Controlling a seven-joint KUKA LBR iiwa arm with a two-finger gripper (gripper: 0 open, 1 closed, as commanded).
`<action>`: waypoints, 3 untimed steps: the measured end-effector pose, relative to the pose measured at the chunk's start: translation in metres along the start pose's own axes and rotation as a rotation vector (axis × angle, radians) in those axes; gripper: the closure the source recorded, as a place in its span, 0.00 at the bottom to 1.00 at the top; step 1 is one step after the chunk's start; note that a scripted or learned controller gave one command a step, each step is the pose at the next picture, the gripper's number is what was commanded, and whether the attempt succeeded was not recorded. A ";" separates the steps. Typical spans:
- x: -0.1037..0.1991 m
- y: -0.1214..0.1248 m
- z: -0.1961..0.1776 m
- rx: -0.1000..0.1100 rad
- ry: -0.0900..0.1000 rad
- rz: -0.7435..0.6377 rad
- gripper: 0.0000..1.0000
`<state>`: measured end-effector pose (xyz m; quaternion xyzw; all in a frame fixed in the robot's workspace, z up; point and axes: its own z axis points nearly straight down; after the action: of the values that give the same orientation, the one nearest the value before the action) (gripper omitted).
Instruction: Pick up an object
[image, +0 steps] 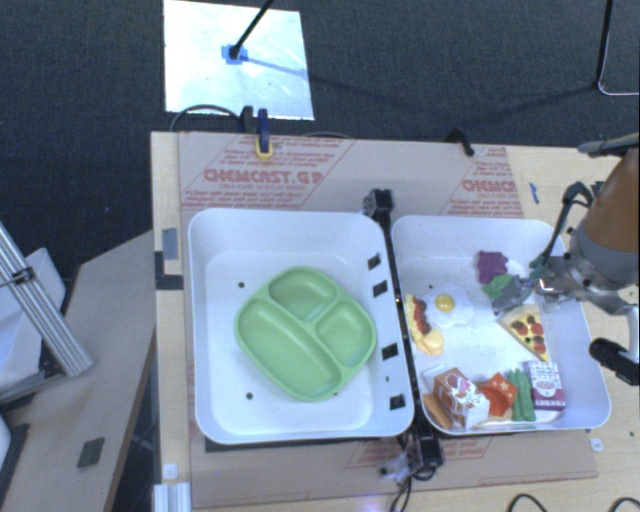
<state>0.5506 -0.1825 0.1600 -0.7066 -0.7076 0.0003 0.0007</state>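
Two white bins (210, 330), gripper (512, 293) low among toy foods, possibly touching purple grapes (491, 266); finger state unclear.

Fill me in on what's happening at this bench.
A grey robot arm reaches in from the right, its claw low over the right bin, between purple toy grapes and a pizza slice. Other toy food lies nearby, including a fried egg. The left bin holds a green divided plate.

I see a divided plate (305, 333) in the left bin (215, 250); toy foods, perhaps pizza (528, 330), in the right bin (440, 240).
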 end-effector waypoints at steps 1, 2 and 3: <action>0.003 -0.010 0.055 0.001 0.001 0.000 0.00; 0.000 -0.007 0.072 -0.010 -0.007 0.001 0.00; -0.002 -0.004 0.058 -0.018 -0.012 0.002 1.00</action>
<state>0.5462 -0.1844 0.1020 -0.7073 -0.7068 -0.0019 -0.0099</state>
